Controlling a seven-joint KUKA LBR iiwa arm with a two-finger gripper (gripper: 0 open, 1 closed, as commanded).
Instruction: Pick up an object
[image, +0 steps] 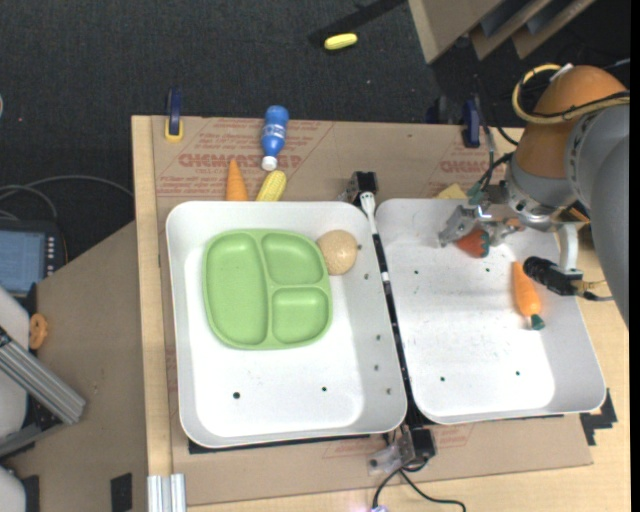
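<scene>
Reaching in from the right, the grey arm with its orange band brings the gripper (470, 232) down into the far corner of the right bin (480, 390), where a small red object (472, 243) sits directly under the metal tool; whether the tool is closed on that object, or how wide it stands, cannot be told from this slanted view, so no grasp can be claimed. My reading is that the red piece is the target of this pick attempt, since the tool is lowered right onto it while the toy carrot (526, 291), orange with a green tip, lies untouched nearby on the same bin floor, just beside a black part of the arm's wrist. The left bin (270, 400) carries a green divided plate (267, 288) with three compartments, and a round beige ball-like item (339, 251) rests against the plate's far right edge, well away from the arm. Beyond the bins, on the cardboard sheet (150, 300) that covers the bench, lie a small blue-and-white bottle (273, 136), an orange cone-shaped piece (235, 182) and a yellow piece (271, 185), apparently parked outside the working area. Red printing runs across the cardboard; it seems to begin "CHEM", though the rest is too faint to read surely.
</scene>
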